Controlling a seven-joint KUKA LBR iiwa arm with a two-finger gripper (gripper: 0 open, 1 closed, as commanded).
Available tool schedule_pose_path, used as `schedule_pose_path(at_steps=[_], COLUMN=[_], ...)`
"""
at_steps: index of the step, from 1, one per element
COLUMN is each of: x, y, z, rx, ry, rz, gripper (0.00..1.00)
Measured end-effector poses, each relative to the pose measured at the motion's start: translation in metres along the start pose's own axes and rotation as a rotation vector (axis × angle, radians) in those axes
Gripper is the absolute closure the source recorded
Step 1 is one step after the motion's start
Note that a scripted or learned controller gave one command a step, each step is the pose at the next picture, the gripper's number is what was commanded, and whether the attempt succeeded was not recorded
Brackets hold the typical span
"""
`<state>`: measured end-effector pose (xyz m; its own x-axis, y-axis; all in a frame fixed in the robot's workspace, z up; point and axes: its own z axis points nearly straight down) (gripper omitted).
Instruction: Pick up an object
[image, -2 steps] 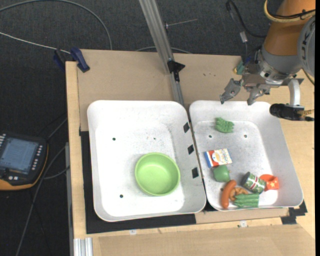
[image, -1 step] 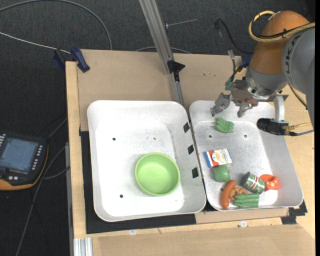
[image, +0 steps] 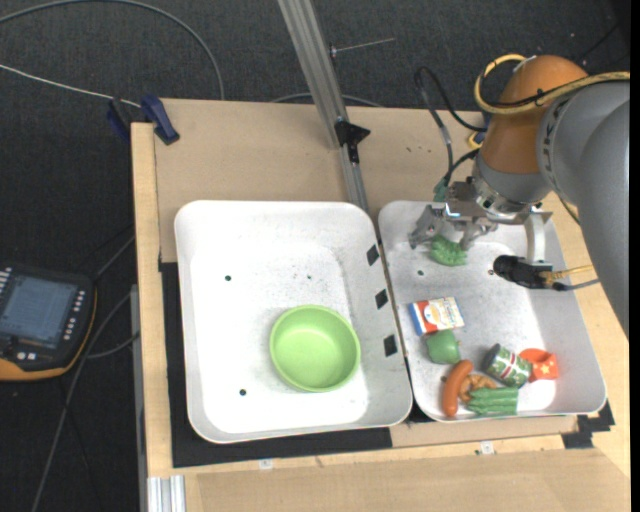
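A: Where do we see the gripper?

B: In the upper right of the frame, low over the far end of the right bin. Its fingers straddle a small green leafy object, clasping it between them.

A: And the other things in that bin?

B: Toward the lower part we find a red, white and blue carton, a green pepper just below it, then a sausage, a can, a red piece and a green bean pod clustered near the front rim.

A: The left bin?

B: We see a light green bowl sitting upright in its lower right part.
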<state>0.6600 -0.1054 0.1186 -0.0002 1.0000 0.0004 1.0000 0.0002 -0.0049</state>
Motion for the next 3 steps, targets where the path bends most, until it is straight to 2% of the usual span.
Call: schedule_pose_path(at_steps=[1, 2, 3], x=[0.0, -0.001, 0.001], y=[0.002, 0.004, 0.014], z=[0.019, 0.006, -0.048], rx=[-0.011, -0.017, -0.01], ry=[-0.002, -0.003, -0.001], rz=[0.0, 0.0, 0.0], gripper=[0.0, 1.0, 1.0])
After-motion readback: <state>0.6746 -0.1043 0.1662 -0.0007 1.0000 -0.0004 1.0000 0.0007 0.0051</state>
